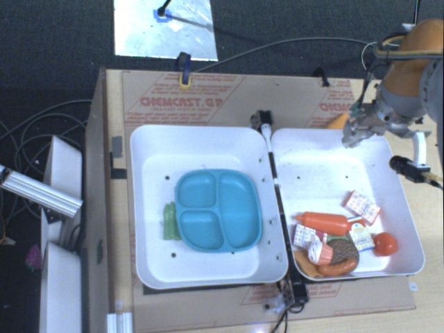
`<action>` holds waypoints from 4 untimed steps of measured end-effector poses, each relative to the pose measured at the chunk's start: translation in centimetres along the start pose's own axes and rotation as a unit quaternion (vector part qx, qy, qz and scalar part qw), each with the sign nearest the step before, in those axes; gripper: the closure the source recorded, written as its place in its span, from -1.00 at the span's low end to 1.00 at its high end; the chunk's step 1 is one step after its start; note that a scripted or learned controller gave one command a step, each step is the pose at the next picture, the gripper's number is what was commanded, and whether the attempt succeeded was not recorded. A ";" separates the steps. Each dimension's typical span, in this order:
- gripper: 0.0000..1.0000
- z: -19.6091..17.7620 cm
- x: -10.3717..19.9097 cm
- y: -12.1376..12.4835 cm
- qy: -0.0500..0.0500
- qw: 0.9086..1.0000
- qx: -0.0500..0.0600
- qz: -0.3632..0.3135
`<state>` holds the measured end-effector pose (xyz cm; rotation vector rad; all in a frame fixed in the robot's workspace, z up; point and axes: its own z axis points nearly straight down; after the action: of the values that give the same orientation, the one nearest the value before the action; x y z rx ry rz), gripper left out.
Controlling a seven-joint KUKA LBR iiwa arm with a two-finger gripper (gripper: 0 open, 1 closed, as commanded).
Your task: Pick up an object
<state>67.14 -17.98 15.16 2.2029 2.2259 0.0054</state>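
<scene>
In the right bin (401,201), toward 5 o'clock, toy food lies heaped: a carrot (323,222), a tomato (386,243), a sausage (335,268) and small cartons (362,206). The left bin (149,179) holds a blue divided plate (218,209) with a green piece (170,221) at its 9 o'clock. The tool (352,134) hangs over the right bin's 1 o'clock corner; whether it is open or closed, I cannot tell.

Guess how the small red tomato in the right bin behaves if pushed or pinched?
The tomato looks round and glossy, so it would likely roll toward the bin wall close beside it when nudged. Its smooth skin may slip out of a two-finger pinch. It looks like a toy, so probably light and stiff, though the view cannot confirm that. The tool hangs over the bin's far edge.
</scene>
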 end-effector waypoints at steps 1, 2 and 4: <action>1.00 -4.4 -2.7 -0.2 0.001 1.000 0.002 0.004; 1.00 -2.5 -2.6 -0.2 0.002 1.000 0.003 0.003; 1.00 -2.9 -2.7 -2.8 0.001 1.000 0.002 0.003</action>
<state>64.38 -20.69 18.00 2.2130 2.2211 0.0028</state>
